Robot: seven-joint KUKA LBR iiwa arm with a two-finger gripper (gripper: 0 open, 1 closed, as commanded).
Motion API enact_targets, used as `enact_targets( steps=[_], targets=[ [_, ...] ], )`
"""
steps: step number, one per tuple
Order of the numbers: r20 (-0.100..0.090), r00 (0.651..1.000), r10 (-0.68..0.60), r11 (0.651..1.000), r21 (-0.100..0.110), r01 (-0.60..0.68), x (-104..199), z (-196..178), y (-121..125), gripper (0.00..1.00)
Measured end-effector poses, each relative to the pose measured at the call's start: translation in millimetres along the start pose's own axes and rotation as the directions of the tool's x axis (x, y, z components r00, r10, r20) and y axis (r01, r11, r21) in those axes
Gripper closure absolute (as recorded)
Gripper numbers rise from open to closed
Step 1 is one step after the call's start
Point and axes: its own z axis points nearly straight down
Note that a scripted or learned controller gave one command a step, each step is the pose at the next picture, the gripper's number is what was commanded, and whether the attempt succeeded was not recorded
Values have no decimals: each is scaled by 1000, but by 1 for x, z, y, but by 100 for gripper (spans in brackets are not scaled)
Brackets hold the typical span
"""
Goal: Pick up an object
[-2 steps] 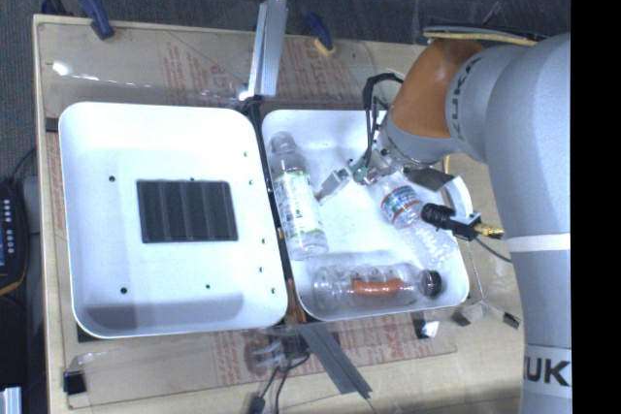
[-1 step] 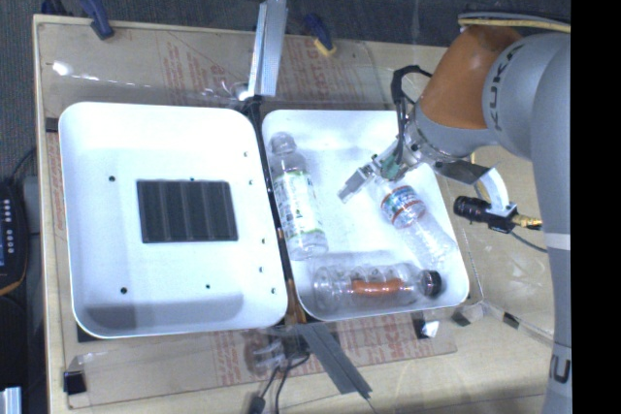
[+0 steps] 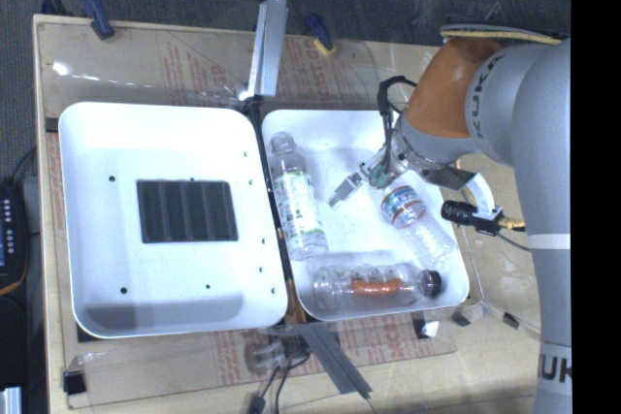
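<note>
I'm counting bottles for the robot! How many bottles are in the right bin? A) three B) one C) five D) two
A: one bottle lies along the left wall, one along the near wall, and one by the gripper.

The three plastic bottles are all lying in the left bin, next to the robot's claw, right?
Not quite. The camera view shows the three plastic bottles lying in the right bin, next to the robot's claw. The left bin holds a dark ribbed panel.
</note>
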Motion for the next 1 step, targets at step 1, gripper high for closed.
enact_targets(
  steps=[1],
  targets=[
    [36,938,-346,938,4,346,46,-27,5,0]
  ],
)
